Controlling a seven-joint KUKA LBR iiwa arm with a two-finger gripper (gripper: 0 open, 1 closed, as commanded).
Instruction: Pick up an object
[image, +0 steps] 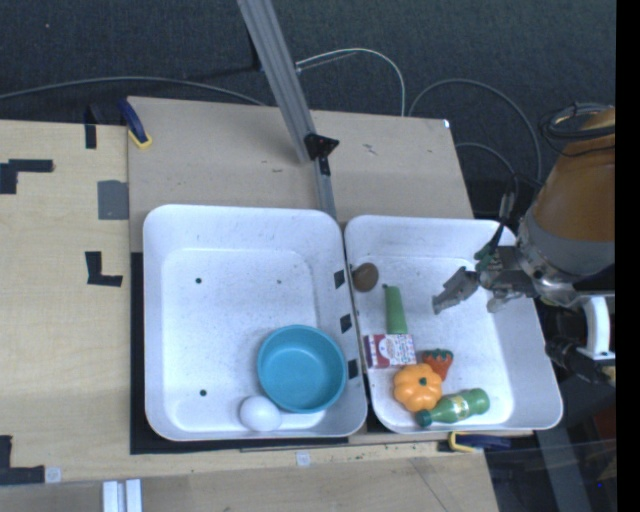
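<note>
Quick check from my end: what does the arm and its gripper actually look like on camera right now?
The arm is a bulky rounded body, grey with an orange band at its upper part. Dark cables loop beside it. The gripper is dark grey metal, angular and mechanical, with a white part on the wrist section below it.

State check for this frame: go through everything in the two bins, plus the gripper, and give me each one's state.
blue bowl: upright, left bin, mouth up.
white ball: resting against the bowl.
brown ball: loose, right bin.
green cucumber: lying flat.
red-and-white carton: lying down.
orange pumpkin: sitting stem up.
green bottle: on its side.
red toy: partly hidden by pumpkin.
gripper: above right bin, holding nothing.
</note>
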